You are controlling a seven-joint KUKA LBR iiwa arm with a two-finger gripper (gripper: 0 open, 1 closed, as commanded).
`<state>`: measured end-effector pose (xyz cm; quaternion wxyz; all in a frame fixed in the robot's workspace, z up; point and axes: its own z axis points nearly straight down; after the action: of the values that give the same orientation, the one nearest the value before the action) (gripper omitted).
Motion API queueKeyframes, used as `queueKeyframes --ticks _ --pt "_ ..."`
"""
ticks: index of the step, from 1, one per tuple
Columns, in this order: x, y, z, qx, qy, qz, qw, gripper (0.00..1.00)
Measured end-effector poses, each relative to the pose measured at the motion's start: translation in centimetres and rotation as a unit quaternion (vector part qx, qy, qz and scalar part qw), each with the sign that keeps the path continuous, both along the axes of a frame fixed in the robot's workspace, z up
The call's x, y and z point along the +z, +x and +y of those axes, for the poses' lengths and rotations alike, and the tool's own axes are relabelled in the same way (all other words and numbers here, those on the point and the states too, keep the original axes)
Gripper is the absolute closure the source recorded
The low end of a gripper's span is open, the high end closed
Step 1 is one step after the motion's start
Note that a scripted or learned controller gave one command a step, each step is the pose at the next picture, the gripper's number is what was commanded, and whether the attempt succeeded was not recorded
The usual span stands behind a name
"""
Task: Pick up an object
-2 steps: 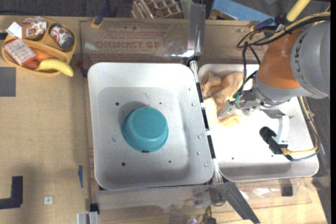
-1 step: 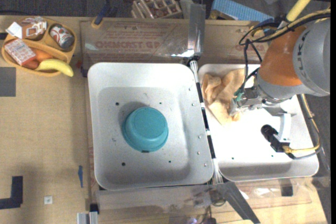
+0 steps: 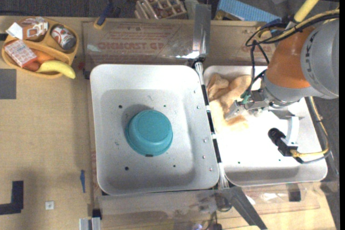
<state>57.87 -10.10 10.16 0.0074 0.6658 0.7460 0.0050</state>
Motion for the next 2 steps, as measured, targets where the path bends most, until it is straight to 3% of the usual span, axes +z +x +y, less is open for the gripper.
queueKeyframes --ticks 1,2 --pt "0.6 -3.2 -0.8 0.009 0.0016 0.010 0.9999 0.00" --pt "-1.1 2.0 -0.8 0.133 -0.0013 0.004 0.9911 0.00"
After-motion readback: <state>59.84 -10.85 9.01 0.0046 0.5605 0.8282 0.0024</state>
